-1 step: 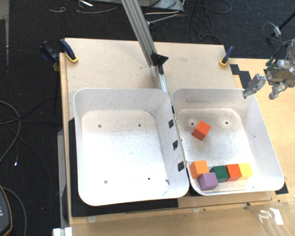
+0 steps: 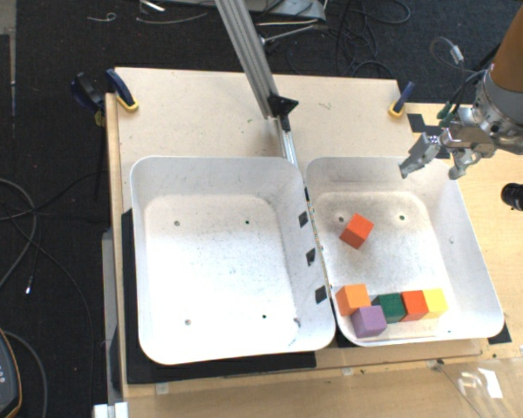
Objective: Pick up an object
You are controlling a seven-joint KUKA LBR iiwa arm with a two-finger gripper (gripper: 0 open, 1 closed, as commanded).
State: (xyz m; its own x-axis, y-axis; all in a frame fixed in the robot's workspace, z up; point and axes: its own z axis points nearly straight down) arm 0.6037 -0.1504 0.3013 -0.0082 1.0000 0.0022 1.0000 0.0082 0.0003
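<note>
Blocks [image 2: 390, 306] in right bin [image 2: 471, 259], wood bench [image 2: 200, 116], dark floor [image 2: 44, 233]

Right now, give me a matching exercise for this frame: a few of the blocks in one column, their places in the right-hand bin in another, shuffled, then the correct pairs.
Things:
1. purple block
2. yellow block
3. green block
4. lone orange-red block

Places:
A. apart from the others, near the middle of the right bin
B. right end of the row along the bin's near edge
C. in the row, between an orange block and a red-orange one
D. just in front of the row's left end, nearest the bin's near rim

Pairs: 1-D, 2-B, 3-C, 4-A
</note>
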